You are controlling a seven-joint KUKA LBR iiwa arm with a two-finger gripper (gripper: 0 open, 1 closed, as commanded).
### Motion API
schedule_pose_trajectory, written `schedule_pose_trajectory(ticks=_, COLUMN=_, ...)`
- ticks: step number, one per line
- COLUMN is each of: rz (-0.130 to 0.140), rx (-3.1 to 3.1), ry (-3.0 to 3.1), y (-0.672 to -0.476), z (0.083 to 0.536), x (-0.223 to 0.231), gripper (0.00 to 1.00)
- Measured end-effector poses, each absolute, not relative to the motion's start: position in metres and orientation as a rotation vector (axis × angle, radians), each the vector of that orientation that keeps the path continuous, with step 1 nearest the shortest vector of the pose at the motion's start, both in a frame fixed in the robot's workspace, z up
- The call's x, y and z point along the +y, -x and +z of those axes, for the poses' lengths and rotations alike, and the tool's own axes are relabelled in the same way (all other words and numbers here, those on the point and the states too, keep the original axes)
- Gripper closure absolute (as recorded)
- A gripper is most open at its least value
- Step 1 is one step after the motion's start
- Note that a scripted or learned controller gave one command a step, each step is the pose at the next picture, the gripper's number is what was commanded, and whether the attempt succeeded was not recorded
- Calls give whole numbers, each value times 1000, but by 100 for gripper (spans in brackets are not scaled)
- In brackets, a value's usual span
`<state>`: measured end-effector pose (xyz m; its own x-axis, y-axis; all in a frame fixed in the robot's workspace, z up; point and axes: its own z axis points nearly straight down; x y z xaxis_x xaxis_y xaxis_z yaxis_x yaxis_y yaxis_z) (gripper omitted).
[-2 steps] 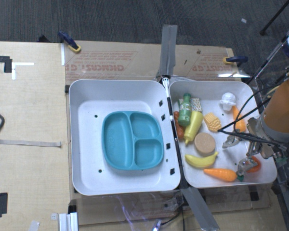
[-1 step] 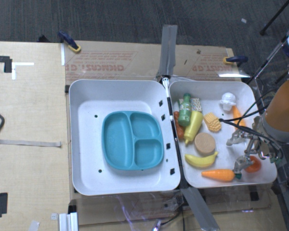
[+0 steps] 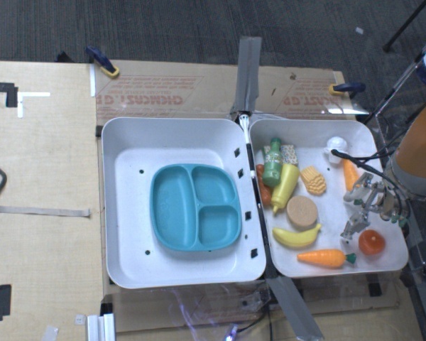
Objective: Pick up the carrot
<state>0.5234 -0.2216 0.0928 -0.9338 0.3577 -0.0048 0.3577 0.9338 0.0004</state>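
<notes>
Two shallow white bins sit side by side on the tabletop [image 3: 42, 190]. Left bin [image 3: 121, 261] holds a blue split plate [image 3: 196, 207] with room around it. Right bin [image 3: 383, 261] is crowded; the orange carrot with a green end [image 3: 325, 258] lies by its near edge, just beside the metal gripper [image 3: 361, 212], whose fingers look open and hold nothing.

The two bins, left [image 3: 117, 212] and right [image 3: 383, 261], look like smooth white plastic with a soft sheen. The divided plate [image 3: 197, 206] in the left bin is matt teal plastic. The carrot [image 3: 323, 258] near the right bin's front edge has a smooth, slightly glossy orange skin like moulded plastic, as do the banana [image 3: 296, 236] and tomato [image 3: 372, 242]. The end effector [image 3: 361, 208] shows bare, shiny metal. The table [image 3: 42, 183] looks like pale, matt wood, with brown cardboard [image 3: 170, 94] at its far edge.
</notes>
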Motion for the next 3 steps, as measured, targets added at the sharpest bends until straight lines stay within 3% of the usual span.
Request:
schedule_pose_trajectory(ticks=1, rz=0, rx=2938, ry=-1102, y=-481, z=93, x=-205, gripper=0)
schedule_pose_trajectory(ticks=3, rz=2, rx=2857, ry=-1296, y=-480, z=93, x=-206, gripper=0)
